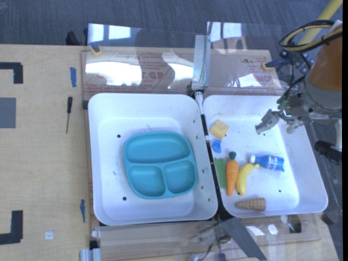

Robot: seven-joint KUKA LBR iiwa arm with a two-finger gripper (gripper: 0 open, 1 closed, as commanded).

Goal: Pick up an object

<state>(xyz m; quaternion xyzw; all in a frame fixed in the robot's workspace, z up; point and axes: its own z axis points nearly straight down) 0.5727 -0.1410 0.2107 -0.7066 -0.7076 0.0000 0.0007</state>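
Observation:
The right bin (304, 192) holds several toy items: a yellow block (219, 129), a small blue piece (216, 145), a green stick (219, 171), an orange carrot (232, 174), a yellow banana (245, 177), a blue bottle (268, 162) and a tan cone (251, 204). My gripper (278, 126) hangs over the upper right part of that bin, above and to the right of the bottle. Its two grey fingers (265, 122) are spread apart and open, with nothing between them. It touches none of the items.
The left bin (103, 118) holds a light blue divided plate (160, 163). A metal divider (200, 64) and clear panels stand behind the bins. Yellow and black cables (304, 34) loop above the arm at the right. A screwdriver (68, 113) lies on the wooden bench at left.

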